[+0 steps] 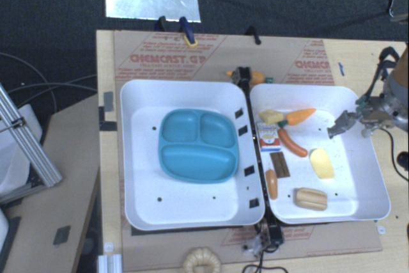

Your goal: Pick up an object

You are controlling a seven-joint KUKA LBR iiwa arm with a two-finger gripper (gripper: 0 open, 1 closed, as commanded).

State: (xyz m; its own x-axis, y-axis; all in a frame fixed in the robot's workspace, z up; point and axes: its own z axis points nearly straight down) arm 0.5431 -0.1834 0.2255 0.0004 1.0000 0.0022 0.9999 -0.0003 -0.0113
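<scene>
Two white bins are shown; right of the one blue plate, seven food items are counted. Tool state cannot be told.

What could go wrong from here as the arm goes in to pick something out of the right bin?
The toy foods crowd the right bin's left side: the carrot touches a yellow piece, and the hot dog lies by a small packet, so a grab may catch two or nudge one away. The tool sits near the bin's right wall and might clip it.
</scene>
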